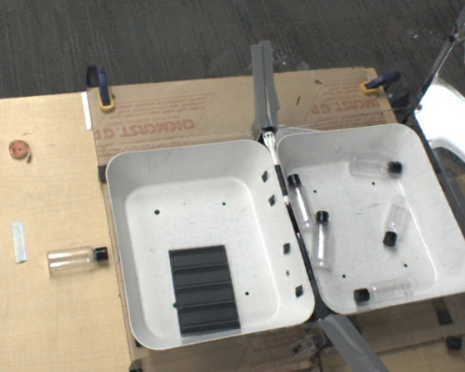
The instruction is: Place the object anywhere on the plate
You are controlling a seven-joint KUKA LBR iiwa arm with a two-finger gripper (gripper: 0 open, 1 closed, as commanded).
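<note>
Vials point(320, 238), five clear and black-capped, scattered at mixed angles across right bin point(434, 200), centre right of frame; one dark ribbed plate point(203, 290) lower left of them in left bin point(132, 184); sixth vial point(74, 257) far left on bench; jaw state impossible to tell.

Wooden bench point(57, 326) carries two white bins point(132, 259) on cardboard point(175, 117); clear bottle point(75, 258) lies left of them.

Dark carpet floor point(197, 18) beyond wooden bench point(48, 327)
</note>
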